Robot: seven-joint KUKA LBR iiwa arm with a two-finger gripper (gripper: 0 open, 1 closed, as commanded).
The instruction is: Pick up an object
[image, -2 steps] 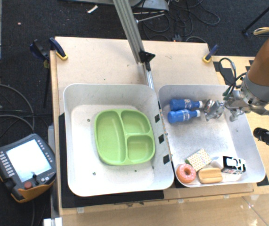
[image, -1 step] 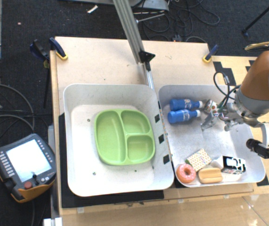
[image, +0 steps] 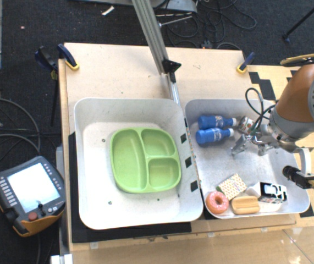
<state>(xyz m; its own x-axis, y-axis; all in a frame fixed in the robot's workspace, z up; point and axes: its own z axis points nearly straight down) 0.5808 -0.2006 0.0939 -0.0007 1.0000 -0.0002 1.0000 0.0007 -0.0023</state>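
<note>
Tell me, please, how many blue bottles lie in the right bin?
2. Both blue bottles lie on their sides near the right bin's far wall: one farther back, the other just in front of it. Nothing appears to hide more.

The right bin (image: 200, 164) has bare floor mid-way; two blue bottles (image: 214, 130) crowd its far-left, while doughnut (image: 218, 202), waffle cracker (image: 233, 186), bread roll (image: 245, 204) line its near edge.

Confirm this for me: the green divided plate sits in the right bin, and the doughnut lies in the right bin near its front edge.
One thing is wrong: the camera view shows the green divided plate in the left bin, not the right one. The rest stands: the doughnut lies in the right bin near its front edge.
</note>
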